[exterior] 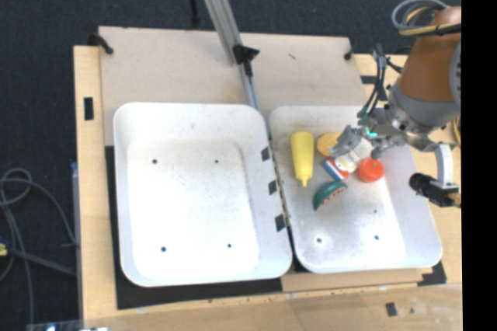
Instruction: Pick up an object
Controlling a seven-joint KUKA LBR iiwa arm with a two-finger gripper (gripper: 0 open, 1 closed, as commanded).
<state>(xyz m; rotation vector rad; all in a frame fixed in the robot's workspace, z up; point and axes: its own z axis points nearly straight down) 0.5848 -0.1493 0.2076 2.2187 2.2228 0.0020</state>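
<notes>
Yellow bottle (302, 157) — upright in view, nozzle down

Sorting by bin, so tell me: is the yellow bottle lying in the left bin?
No, the yellow bottle lies in the right bin, near its left wall.

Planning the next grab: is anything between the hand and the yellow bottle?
Yes. The hand hovers over the right white bin, and a small white-and-red packet and a pale orange lump lie between it and the yellow plastic bottle.
</notes>
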